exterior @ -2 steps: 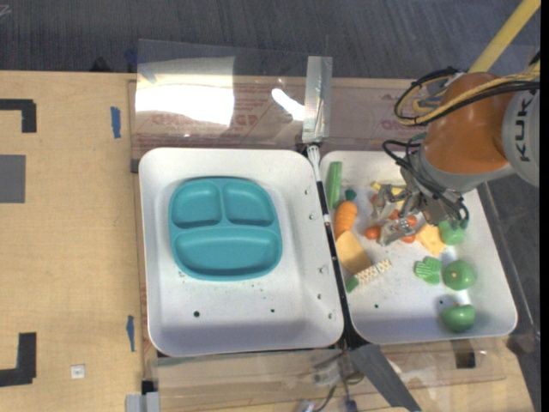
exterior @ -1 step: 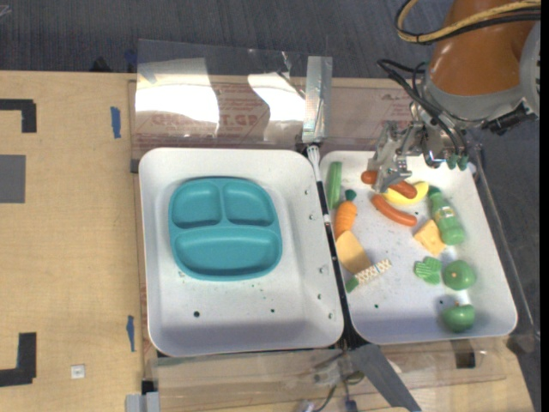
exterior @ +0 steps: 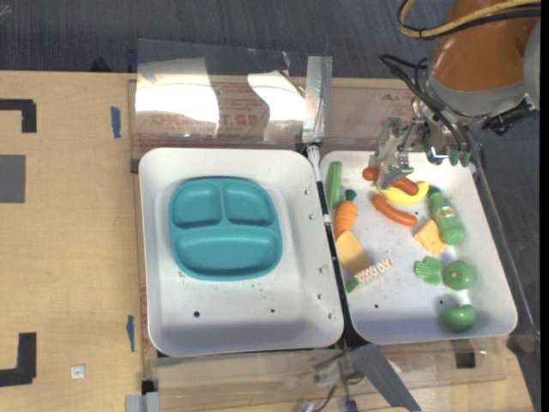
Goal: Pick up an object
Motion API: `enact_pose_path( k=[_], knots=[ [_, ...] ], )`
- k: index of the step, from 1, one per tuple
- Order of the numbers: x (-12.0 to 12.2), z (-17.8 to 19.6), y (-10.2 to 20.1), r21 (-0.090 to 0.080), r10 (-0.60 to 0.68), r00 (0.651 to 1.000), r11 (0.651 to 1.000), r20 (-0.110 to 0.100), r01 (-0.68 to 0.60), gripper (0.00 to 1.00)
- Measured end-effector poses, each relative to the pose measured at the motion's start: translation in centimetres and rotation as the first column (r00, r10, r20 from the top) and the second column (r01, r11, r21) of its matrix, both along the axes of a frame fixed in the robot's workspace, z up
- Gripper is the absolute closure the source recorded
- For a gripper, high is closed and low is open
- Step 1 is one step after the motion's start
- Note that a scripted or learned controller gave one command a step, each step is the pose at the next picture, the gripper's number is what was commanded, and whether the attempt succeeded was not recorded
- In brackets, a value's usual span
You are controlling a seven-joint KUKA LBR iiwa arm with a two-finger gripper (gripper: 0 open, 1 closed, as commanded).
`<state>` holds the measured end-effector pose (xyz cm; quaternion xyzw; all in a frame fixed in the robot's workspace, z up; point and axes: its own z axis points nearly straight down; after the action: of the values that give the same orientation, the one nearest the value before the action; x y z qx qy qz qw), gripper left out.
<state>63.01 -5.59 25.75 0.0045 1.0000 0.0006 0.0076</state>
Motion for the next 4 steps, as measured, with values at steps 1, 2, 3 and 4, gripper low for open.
enact_pose_path(
  k=[1, 2, 3, 4],
  knots=[
    [0.2, 1.1, 0.1, 0.000, 0.001, 1.000, 1.000, 0.008, -0.001, 1.00],
    [0.4, 2.2, 0.2, 0.000, 0.002, 1.000, 1.000, 0.015, -0.002, 1.00],
    [0.4, 2.1, 0.2, 0.000, 0.002, 1.000, 1.000, 0.014, -0.002, 0.00],
    [-7.3, -7.6, -1.4, 0.000, 0.035, 0.999, 0.999, -0.019, -0.035, 0.00]
  ],
)
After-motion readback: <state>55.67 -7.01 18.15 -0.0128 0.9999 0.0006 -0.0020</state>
